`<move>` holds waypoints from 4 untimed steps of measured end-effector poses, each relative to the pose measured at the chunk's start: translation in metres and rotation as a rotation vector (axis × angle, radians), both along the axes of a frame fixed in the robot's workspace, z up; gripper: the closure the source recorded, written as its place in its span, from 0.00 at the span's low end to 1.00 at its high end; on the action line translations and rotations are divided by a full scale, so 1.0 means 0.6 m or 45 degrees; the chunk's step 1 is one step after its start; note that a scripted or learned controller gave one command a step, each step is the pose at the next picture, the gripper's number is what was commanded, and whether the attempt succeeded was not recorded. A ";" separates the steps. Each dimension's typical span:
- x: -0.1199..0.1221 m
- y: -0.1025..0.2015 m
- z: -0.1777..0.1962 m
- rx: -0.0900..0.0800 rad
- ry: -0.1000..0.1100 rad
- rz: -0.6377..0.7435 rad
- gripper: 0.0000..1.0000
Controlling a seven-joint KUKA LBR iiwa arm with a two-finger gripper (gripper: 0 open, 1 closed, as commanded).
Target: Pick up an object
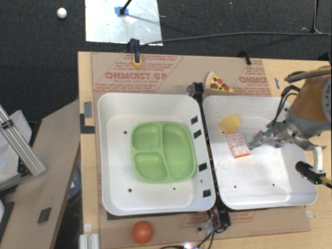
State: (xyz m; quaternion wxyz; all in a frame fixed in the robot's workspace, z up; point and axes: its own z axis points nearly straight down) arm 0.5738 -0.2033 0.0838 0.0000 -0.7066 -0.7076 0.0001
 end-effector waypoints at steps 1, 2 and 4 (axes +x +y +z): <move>0.002 0.000 0.002 0.000 -0.003 0.000 0.00; 0.003 0.000 0.021 -0.001 -0.007 0.000 1.00; 0.009 0.003 0.200 -0.003 -0.008 0.005 1.00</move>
